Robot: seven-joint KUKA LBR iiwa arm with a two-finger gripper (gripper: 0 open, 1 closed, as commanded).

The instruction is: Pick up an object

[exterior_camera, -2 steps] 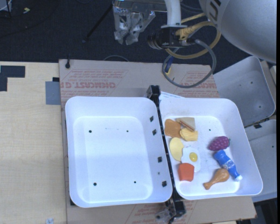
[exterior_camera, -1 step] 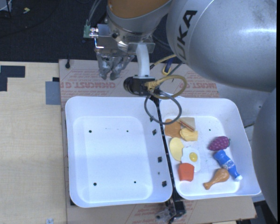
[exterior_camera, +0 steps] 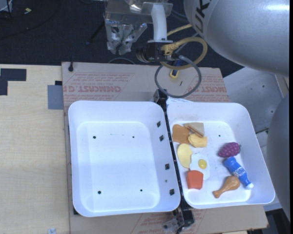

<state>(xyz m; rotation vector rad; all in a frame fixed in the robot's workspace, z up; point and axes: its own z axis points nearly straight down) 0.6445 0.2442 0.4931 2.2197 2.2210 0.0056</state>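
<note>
I am looking down at two white bins side by side, and I place everything against the black hinge strip (exterior_camera: 167, 150) that runs between them. The left bin (exterior_camera: 83, 130) lies just left of that strip. The right bin (exterior_camera: 249, 130), just right of it, holds all the toy food.

Closest to the strip sits a cluster — an orange slice (exterior_camera: 179, 133), a tan wedge (exterior_camera: 196, 128), a yellow piece (exterior_camera: 198, 141), a pale yellow disc (exterior_camera: 184, 155), a fried egg (exterior_camera: 200, 165) and a red-orange block (exterior_camera: 195, 180). Farther from the strip, toward the bin's outer wall, are a purple grape bunch (exterior_camera: 229, 149), a small blue bottle (exterior_camera: 237, 171) and a drumstick (exterior_camera: 227, 185).

I judge all of these to be light, stiff plastic and fairly slick. The flat pieces by the strip overlap and offer little to pinch. The red-orange block looks the best candidate: chunky, with flat sides to close across. The drumstick could be taken across its narrow shank, though it may roll.

The gripper (exterior_camera: 121, 38) hangs well beyond the far end of the strip, above the dark floor past the cardboard sheet (exterior_camera: 112, 84), touching nothing. Whether its fingers are spread or closed I cannot tell — the metal parts blur together, and nothing shows between them.
</note>
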